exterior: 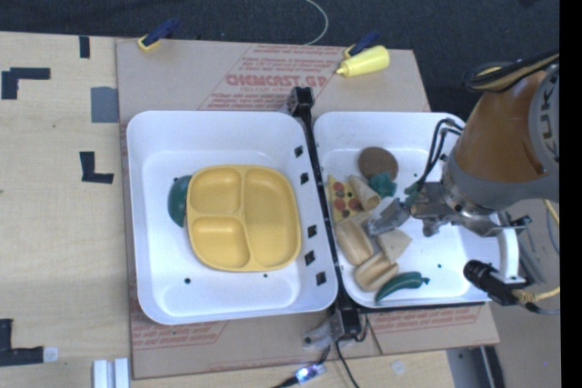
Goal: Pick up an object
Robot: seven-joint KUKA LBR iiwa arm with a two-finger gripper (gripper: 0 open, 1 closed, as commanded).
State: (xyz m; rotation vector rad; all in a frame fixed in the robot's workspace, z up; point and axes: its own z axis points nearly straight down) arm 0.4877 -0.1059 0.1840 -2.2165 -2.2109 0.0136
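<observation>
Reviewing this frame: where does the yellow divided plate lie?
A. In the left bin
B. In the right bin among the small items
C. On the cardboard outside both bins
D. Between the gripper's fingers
A. The yellow divided plate lies flat inside the left bin, partly covering a dark green object at its left edge.

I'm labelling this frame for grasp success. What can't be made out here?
- Gripper: small and blurred; finger state and any hold unclear.
- Green object in left bin: mostly hidden under the yellow tray.
- Right bin: its right side is covered by the arm.
</observation>
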